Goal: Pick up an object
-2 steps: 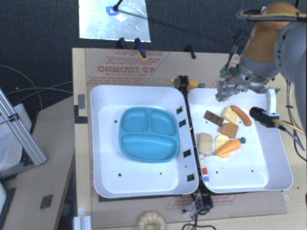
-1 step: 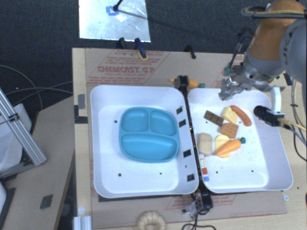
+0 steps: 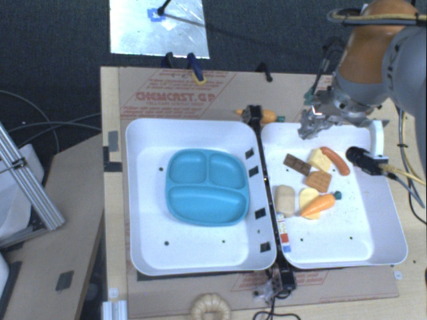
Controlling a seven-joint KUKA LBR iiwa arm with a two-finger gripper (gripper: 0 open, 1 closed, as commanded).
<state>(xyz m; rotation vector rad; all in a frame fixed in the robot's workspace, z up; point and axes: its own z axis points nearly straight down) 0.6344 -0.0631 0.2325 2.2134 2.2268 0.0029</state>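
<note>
The right bin (image 3: 360, 235) holds several toy foods: a brown chocolate bar (image 3: 297, 164), a tan waffle (image 3: 319, 180), a yellow cheese wedge (image 3: 319, 160), a red sausage (image 3: 335, 161), a cream bread piece (image 3: 285, 199), a yellow slice (image 3: 307, 197) and an orange carrot (image 3: 318, 205). My gripper (image 3: 311, 127) hangs over the bin's far edge, above and behind the chocolate bar, apart from all the food. Nothing shows between its fingers.
The left bin (image 3: 150, 242) carries a blue divided plate (image 3: 207, 187). A black divider (image 3: 265, 185) runs between the bins. A small orange object (image 3: 268, 117) lies just behind the bins. A black cable fitting (image 3: 365, 159) sticks in over the right bin's right side.
</note>
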